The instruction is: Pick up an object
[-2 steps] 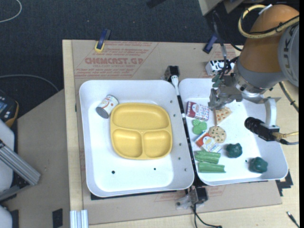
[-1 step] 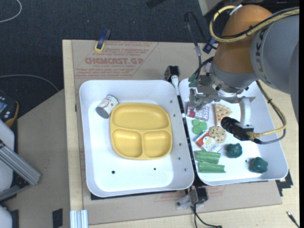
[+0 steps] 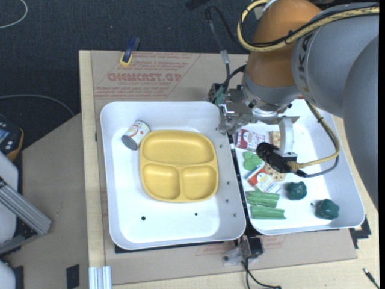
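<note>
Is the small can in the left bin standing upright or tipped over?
Tipped over. The can lies on its side on the left bin's floor, its dark round end facing lower left, beside the yellow tray's upper-left corner.

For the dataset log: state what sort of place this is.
Probably a robotics lab bench: a grey arm over two white bins, toy food beside a yellow divided plate, cables trailing across dark carpet.

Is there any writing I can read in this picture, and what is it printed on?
"CHEMCAST G.P": red print on the brown board under the bins, read with some doubt; the smaller red lines around it are too blurred to read.
Small can in the left bin: label too small to read.
Red and white packets in the right bin: print too blurred to read.
</note>
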